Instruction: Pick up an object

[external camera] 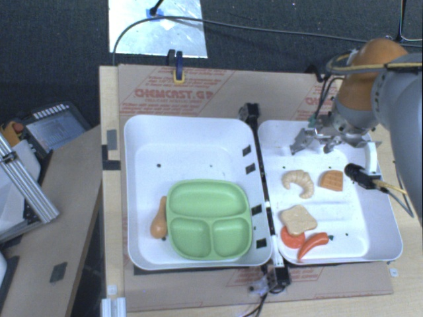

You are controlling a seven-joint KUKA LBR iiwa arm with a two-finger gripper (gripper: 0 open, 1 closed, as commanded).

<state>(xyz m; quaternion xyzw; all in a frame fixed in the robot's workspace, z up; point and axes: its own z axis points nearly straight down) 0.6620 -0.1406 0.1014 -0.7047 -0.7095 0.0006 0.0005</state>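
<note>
Above the right bin (380,233), the tool (316,140) hangs beside the croissant (299,181)

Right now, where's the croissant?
The croissant lies in the right bin, left of the orange wedge and above the bread slice.

- The grey arm (396,104) reaches in from the right, its orange band (370,71) above the wrist.
- The gripper (316,140) points leftward and down, its fingers spread apart, holding nothing.
</note>
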